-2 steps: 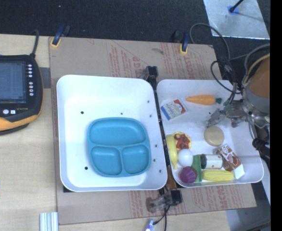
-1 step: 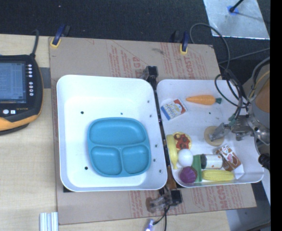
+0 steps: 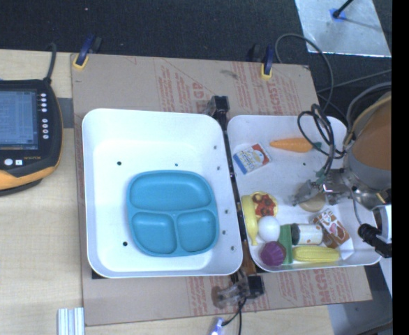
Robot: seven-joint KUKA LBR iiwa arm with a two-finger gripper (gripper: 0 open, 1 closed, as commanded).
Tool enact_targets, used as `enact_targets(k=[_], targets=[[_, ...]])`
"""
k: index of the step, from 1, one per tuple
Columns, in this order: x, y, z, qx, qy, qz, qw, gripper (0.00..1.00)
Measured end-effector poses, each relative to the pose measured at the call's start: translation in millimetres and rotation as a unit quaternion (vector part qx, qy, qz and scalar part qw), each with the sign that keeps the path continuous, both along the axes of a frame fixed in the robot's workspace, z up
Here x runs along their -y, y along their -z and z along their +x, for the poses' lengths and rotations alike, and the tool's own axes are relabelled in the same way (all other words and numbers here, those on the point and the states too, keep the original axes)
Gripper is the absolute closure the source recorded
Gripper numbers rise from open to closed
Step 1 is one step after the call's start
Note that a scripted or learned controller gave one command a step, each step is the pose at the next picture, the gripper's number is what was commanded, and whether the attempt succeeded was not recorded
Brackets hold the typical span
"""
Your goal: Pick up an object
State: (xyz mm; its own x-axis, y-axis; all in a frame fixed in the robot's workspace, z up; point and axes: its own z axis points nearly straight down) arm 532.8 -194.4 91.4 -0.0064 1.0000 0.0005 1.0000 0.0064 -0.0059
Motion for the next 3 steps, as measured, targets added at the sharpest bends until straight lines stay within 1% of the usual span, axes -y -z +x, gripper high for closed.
enact_targets(k=[1, 2, 3], targets=[[1, -10, 0, -0.001, -0.001, -0.0004, 1.0000, 1.00], [18, -119, 44, 0.002, 0.001, -0.0003, 1.0000, 1.00], [18, -118, 44, 0.002, 0.001, -0.0001, 1.0000, 0.00]])
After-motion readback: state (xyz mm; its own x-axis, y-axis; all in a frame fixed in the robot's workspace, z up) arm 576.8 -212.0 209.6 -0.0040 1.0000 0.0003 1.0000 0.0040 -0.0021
